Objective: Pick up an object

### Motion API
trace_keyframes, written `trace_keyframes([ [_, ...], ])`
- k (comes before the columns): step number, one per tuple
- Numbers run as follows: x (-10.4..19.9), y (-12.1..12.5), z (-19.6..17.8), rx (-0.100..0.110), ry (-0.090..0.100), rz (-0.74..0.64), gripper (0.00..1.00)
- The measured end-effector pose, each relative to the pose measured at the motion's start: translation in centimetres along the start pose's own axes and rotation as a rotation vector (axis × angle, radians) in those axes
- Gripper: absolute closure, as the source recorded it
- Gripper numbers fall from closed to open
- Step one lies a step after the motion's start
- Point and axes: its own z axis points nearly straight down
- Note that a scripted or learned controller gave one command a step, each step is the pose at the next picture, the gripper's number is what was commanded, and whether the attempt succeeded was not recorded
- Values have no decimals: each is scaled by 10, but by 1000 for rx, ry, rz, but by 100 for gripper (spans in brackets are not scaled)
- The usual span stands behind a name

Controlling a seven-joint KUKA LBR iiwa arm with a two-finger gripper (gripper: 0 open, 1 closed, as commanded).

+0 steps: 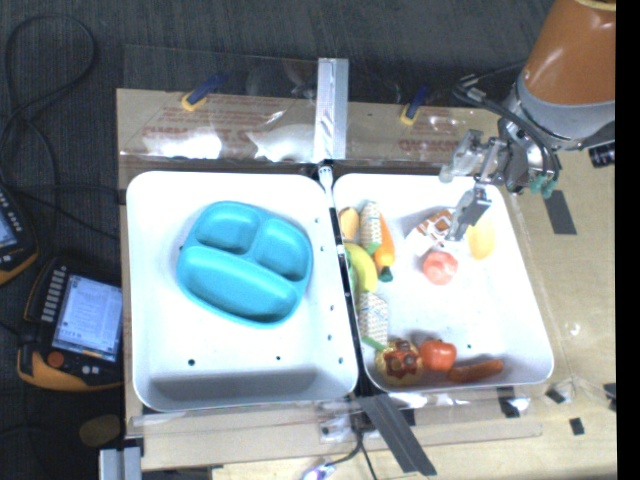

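My gripper (466,214) reaches in from the upper right and hangs over the back of the right bin (530,313). Its tip is just beside a small red-and-white item (432,227) and above a pink-red round fruit (438,266). A yellow lemon (481,240) lies just to its right. I see nothing held by it. Along the bin's left side lie a corn cob (370,222), a carrot (385,254), a banana (359,266) and a pale cob (373,314). At the front are a tomato (437,353), a sausage (476,370) and a brown item (397,360).
A blue divided plate (245,260) sits in the left bin (160,368). A ridge (338,268) separates the two bins. Clamps and clear plastic sheet line the bench's back edge (300,118). A handheld device (78,318) lies off the bench at left.
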Motion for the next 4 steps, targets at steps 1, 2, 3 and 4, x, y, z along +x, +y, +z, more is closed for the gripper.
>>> trace_keyframes([
  [1,-18,1,185,2,4,0,0],
  [2,-1,9,222,-2,-8,200,0],
  [3,-1,9,222,-1,-8,200,0],
  [4,-3,9,211,0,-13,200,100],
])
